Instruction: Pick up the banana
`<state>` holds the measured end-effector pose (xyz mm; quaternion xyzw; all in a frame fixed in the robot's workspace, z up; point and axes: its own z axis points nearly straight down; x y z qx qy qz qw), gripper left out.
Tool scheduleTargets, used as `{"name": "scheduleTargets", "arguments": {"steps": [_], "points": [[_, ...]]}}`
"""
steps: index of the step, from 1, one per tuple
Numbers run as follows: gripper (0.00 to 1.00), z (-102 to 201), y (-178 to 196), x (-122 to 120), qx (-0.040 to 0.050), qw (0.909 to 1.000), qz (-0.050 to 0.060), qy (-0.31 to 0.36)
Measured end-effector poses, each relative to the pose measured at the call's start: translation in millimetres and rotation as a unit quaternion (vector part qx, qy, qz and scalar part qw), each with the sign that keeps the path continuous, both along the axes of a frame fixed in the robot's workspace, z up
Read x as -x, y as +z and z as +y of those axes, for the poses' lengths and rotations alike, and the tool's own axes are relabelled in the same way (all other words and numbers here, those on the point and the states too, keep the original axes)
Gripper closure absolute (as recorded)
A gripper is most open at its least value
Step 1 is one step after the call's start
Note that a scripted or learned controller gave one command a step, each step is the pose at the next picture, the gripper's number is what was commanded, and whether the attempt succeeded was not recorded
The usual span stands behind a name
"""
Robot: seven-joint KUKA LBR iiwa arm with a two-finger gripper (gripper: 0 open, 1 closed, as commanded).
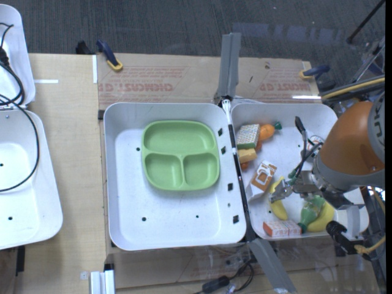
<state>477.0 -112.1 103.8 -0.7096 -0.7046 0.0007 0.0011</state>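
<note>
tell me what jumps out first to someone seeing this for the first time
The green divided plate stands out first, lying alone in the left bin. Next is the arm's orange band over the right bin, with the gripper low above a banana amid crowded toy food and small boxes.

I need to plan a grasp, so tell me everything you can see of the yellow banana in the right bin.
The yellow banana lies flat on the floor of the right white bin, curved, smooth and plastic-looking. The two-finger gripper sits over its upper part, hiding that end. Its lower end nears a small orange-and-white box.
</note>
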Motion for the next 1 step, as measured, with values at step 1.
{"name": "scheduleTargets", "arguments": {"steps": [1], "points": [[0.0, 12.6, 11.2, -39.3, 0.0005, 0.9999, 0.0, -0.012]]}}
